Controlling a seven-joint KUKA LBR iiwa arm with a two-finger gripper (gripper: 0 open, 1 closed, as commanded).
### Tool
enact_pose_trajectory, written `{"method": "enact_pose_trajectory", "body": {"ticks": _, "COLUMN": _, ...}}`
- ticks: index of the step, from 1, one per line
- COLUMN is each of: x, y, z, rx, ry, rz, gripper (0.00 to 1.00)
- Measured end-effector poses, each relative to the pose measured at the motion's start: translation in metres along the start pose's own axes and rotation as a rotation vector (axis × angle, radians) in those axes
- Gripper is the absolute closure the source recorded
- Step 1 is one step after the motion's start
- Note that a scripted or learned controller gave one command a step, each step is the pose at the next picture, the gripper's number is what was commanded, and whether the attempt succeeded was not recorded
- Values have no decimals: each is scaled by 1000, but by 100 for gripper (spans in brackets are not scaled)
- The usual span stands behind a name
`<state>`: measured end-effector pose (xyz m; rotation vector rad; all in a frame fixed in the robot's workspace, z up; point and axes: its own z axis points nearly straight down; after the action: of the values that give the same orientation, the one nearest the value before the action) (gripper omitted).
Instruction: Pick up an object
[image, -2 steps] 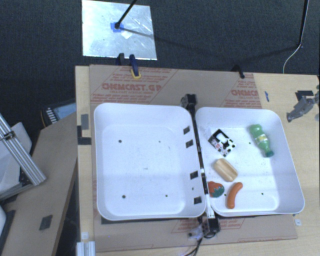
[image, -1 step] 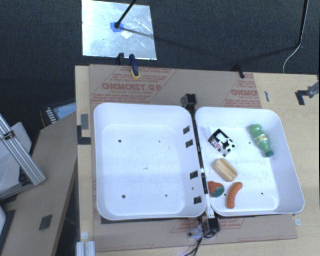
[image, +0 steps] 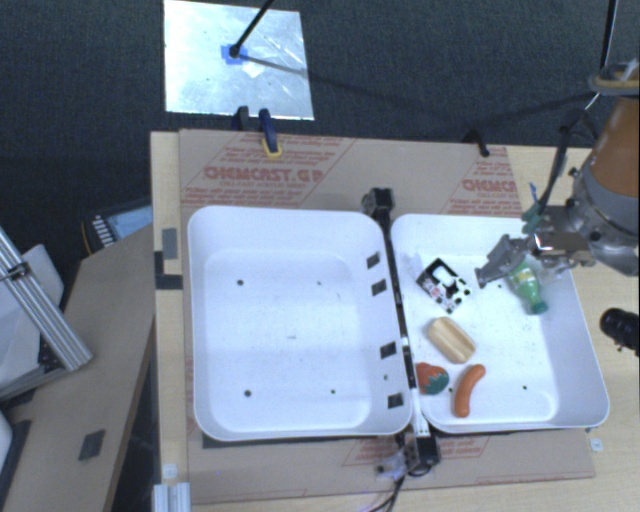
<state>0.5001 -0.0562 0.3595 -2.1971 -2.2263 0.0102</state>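
Observation:
My gripper hangs over the upper right part of the right bin, on the grey arm that reaches in from the right. A small green bottle-like object sits right under or against the gripper; whether it is gripped cannot be made out. To the left lies a black and white object. Below that is a tan bread roll. An orange sausage and a red, green and orange piece lie near the bin's front edge.
The left bin stands beside the right one, with a black divider strip between them. Both rest on a cardboard sheet. A shiny foil plate lies at the back, and a metal frame stands at the far left.

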Motion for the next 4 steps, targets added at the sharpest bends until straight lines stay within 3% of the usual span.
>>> {"method": "enact_pose_trajectory", "body": {"ticks": 1, "x": 44, "y": -14, "z": 184, "rx": 2, "ry": -3, "rz": 9, "gripper": 0}}
{"method": "enact_pose_trajectory", "body": {"ticks": 2, "x": -9, "y": -11, "z": 74, "rx": -28, "ry": -9, "rz": 16, "gripper": 0}}
{"method": "enact_pose_trajectory", "body": {"ticks": 3, "x": 43, "y": -12, "z": 181, "rx": -4, "ry": -2, "rz": 6, "gripper": 0}}
{"method": "enact_pose_trajectory", "body": {"ticks": 4, "x": -16, "y": -11, "z": 124, "rx": -21, "ry": -9, "rz": 18, "gripper": 0}}
